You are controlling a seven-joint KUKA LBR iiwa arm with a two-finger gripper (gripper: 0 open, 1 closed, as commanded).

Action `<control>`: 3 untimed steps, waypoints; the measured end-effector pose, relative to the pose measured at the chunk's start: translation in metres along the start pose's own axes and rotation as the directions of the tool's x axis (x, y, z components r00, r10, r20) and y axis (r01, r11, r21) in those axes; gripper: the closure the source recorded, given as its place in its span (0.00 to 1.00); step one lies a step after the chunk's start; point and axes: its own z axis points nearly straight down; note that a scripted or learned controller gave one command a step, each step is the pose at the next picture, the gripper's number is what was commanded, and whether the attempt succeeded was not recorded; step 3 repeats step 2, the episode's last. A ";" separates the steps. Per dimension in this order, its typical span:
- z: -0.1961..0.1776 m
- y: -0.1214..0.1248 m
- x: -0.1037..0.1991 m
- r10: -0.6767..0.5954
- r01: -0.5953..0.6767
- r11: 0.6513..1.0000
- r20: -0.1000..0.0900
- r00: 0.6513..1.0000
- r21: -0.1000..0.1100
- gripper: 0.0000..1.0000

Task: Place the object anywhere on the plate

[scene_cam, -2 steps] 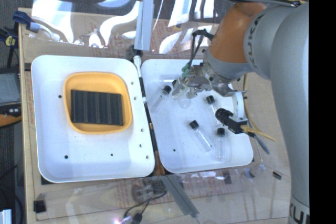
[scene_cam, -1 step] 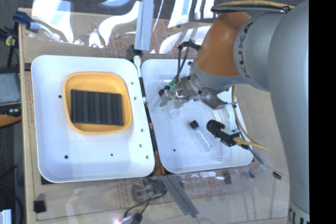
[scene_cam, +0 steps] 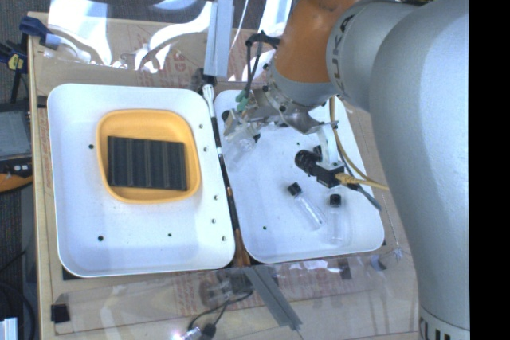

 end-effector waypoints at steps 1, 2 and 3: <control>0.001 -0.007 0.036 -0.088 0.088 0.996 -0.001 0.996 0.004 1.00; 0.000 -0.006 0.035 -0.087 0.087 0.996 0.000 0.996 0.002 0.00; 0.000 -0.006 0.035 -0.087 0.087 0.996 0.000 0.996 0.002 0.00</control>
